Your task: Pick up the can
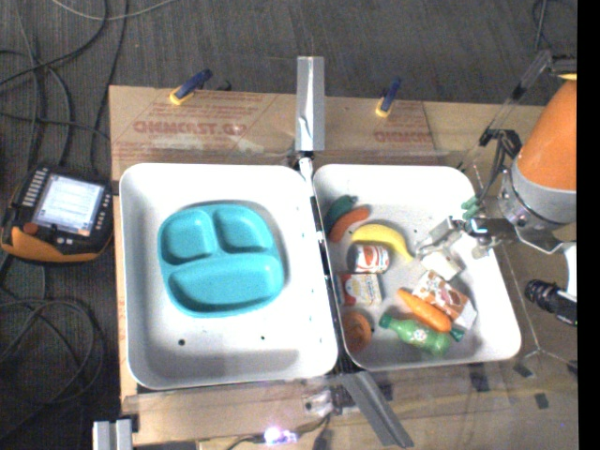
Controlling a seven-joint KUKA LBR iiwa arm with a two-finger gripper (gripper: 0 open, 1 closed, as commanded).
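Note:
The can (368,258), red and white, lies on its side in the middle of the right bin (502,340), just below a yellow banana (385,238). My gripper (444,237) hovers over the right part of that bin, to the right of the can and apart from it. Nothing is visibly held. The grey arm with its orange band (551,148) comes in from the right edge.
Around the can lie a red and green vegetable (344,217), a white packet (364,289), a carrot (424,309), a green bottle (416,334), a brown round item (356,327) and a small box (444,294). The left bin (141,345) holds a blue divided tray (223,257).

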